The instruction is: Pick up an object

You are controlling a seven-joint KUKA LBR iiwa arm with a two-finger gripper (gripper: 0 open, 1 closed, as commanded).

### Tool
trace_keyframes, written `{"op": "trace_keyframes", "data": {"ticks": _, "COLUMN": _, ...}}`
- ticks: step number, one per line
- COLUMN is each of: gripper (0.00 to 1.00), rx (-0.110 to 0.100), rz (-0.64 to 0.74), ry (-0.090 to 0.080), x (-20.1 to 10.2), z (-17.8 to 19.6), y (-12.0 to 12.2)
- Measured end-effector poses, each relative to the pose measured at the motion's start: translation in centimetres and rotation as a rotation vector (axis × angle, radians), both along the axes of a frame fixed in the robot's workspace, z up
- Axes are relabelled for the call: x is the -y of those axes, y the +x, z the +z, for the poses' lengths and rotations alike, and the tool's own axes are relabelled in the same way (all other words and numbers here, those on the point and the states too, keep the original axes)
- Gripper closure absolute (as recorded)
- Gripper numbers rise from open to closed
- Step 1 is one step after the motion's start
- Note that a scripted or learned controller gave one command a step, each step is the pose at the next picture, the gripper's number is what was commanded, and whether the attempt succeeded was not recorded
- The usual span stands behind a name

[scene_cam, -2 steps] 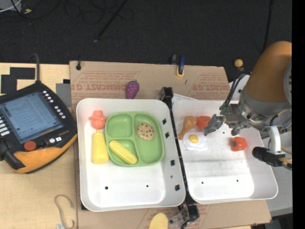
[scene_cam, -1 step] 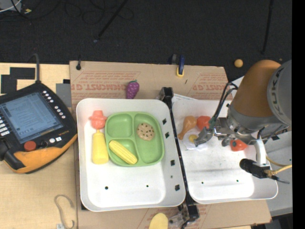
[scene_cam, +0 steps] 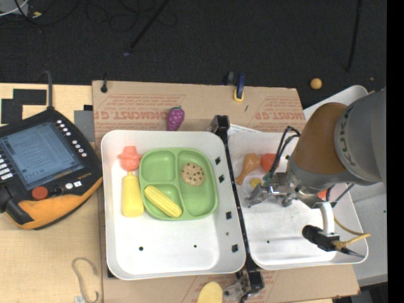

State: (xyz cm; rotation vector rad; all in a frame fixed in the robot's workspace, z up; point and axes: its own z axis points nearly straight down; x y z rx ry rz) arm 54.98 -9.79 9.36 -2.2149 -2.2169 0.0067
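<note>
We see the arm (scene_cam: pixel 344 144) reaching from the right into the right bin (scene_cam: pixel 297 254), its gripper (scene_cam: pixel 257 193) low over the bin's left half. We cannot tell how the gripper is set, and nothing is visibly caught in it. Just beyond the gripper, at the bin's far side, lie a tan drumstick-shaped toy (scene_cam: pixel 250 165), a red object (scene_cam: pixel 269 161) and a small yellow piece (scene_cam: pixel 255 182). In the left bin (scene_cam: pixel 164 251) we see a green divided tray (scene_cam: pixel 196 201) holding a cookie (scene_cam: pixel 192 174) and a corn cob (scene_cam: pixel 163 201), with a yellow bottle (scene_cam: pixel 131 195) and a red toy (scene_cam: pixel 129 158) beside the tray.
</note>
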Motion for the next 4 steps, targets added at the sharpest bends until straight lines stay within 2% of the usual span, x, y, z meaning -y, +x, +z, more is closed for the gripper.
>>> {"op": "trace_keyframes", "data": {"ticks": 1, "gripper": 0.0, "rx": 0.004, "rz": -0.005, "ry": 0.0, "x": 0.0, "z": -0.7, "y": -0.1}}
{"op": "trace_keyframes", "data": {"ticks": 2, "gripper": 1.0, "rx": 0.004, "rz": -0.013, "ry": 0.0, "x": 0.2, "z": 0.4, "y": -0.1}}
{"op": "trace_keyframes", "data": {"ticks": 3, "gripper": 1.0, "rx": 0.009, "rz": -0.008, "ry": -0.002, "x": 0.3, "z": 4.6, "y": -0.1}}
{"op": "trace_keyframes", "data": {"ticks": 4, "gripper": 1.0, "rx": 0.011, "rz": -0.002, "ry": -0.003, "x": 0.6, "z": 9.5, "y": 1.0}}
